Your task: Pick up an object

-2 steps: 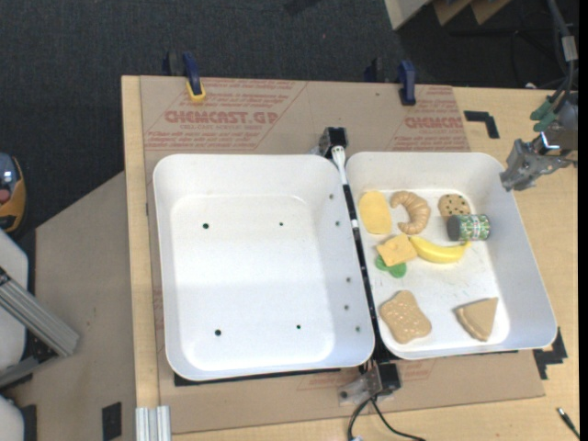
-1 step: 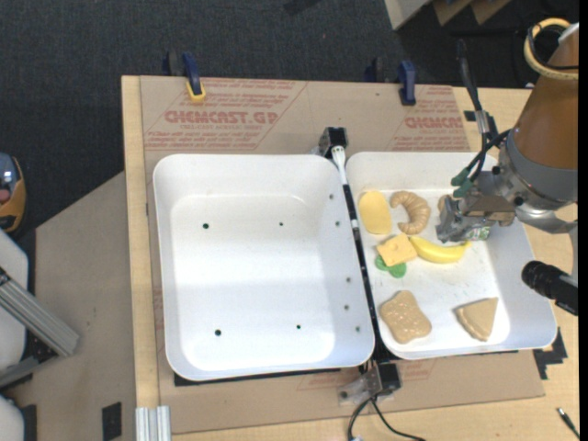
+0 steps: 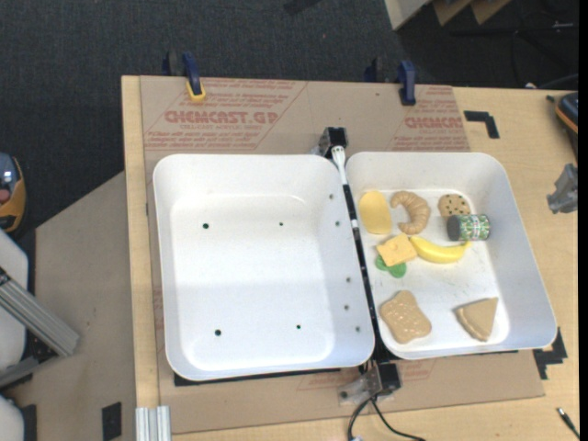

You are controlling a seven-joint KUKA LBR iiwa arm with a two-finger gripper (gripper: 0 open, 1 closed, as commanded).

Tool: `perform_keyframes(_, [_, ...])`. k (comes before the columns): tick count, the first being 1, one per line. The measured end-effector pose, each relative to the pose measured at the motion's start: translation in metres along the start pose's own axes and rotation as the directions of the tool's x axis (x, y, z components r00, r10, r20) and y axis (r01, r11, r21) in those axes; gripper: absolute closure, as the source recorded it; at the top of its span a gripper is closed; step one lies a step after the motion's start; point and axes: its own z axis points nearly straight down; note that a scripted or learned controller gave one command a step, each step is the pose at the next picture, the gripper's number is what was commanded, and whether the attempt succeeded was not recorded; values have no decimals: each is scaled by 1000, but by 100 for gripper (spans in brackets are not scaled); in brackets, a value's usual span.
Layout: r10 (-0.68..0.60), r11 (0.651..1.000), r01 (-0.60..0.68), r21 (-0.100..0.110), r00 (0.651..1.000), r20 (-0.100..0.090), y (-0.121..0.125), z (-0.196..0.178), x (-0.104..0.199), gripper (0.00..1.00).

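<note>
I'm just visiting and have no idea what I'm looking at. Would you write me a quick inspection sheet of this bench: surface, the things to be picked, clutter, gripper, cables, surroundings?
Surface: brown board bearing two white bins side by side, left bin and right bin.
Job's things: all in the right bin: yellow piece, croissant, round cookie, small green can lying on its side, banana, cheese slice, square cracker, wedge-shaped piece.
Clutter: nothing seen.
Gripper: a grey part at the right edge may belong to the arm; gripper state cannot be told.
Cables: black cable at the front edge.
Surroundings: two blue clamps at the back edge, dark floor.
</note>
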Motion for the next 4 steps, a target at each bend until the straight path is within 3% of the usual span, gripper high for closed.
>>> perform_keyframes(1, [-12,1000,13,18,1000,-9,-1,91,62,100])
perform_keyframes(2, [-2,1000,2,5,1000,-1,0,70,-14,100])
perform_keyframes(3, [-5,1000,5,4,1000,-1,1,39,-63,100])
perform_keyframes(4, [-16,1000,16,15,1000,-10,-1,93,33,100])
